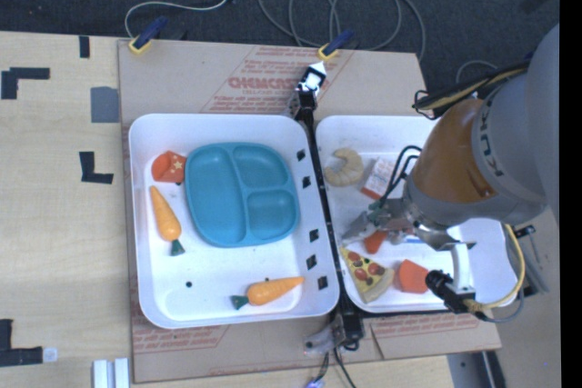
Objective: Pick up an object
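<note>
Gripper (377, 230) low in right bin (496, 282), over small red piece (374, 242); finger spread unreadable, possibly nothing held. Risk: glancing off, nudging pizza slice (366, 273) at front edge.

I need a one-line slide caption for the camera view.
KUKA gripper reaches into right bin near pizza slice; blue tray in left bin.

A broad grey arm (536, 141) is seen, banded in orange (455, 161) above the wrist. Black cables (400, 175) are routed beside the orange band. Below that band, dull metal gripper (375, 227) parts are noted.
</note>
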